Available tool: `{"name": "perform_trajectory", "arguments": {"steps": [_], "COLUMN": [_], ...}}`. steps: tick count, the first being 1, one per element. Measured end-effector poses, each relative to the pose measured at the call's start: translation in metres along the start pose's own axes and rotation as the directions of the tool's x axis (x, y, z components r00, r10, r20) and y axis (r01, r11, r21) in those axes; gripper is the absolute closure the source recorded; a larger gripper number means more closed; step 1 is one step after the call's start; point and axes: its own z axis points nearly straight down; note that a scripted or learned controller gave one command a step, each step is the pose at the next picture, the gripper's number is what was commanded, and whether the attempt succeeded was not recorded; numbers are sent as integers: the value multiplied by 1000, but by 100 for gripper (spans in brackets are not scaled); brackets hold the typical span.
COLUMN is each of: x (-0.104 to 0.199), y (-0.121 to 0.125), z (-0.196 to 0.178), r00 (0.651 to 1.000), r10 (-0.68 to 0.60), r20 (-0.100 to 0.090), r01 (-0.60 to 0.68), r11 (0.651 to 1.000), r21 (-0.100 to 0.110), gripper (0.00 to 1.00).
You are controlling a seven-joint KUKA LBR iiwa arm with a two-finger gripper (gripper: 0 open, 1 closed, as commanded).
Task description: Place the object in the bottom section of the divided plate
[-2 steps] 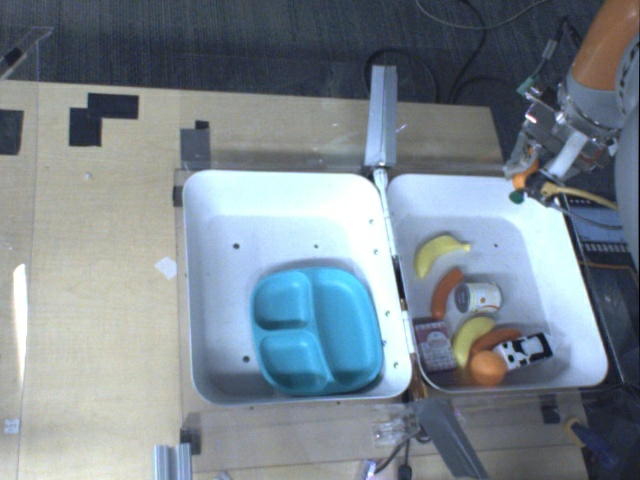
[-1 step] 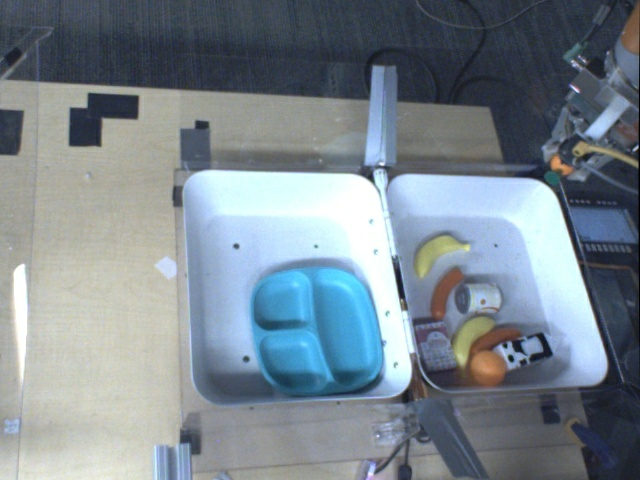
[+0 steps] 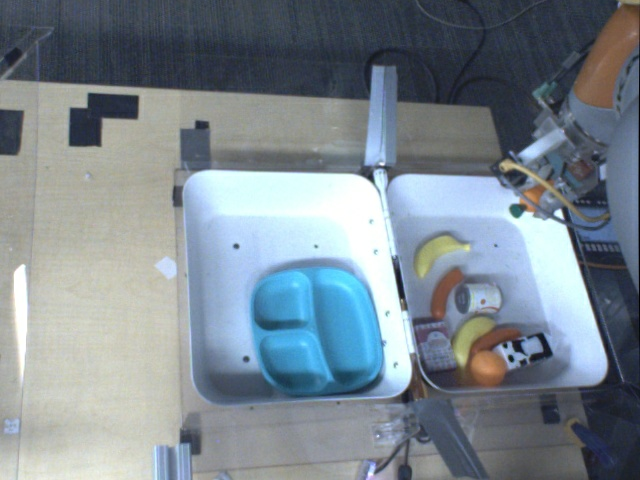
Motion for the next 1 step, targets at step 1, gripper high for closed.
{"name": "perform_trajectory", "arguments": {"steps": [1], "x": [-38], "y": [-68], "z": [22], "r00": [976], "r10": [220], "r20": [0], "r01": [-220], "r11": [976], "r21": [2], "gripper": [100]}}
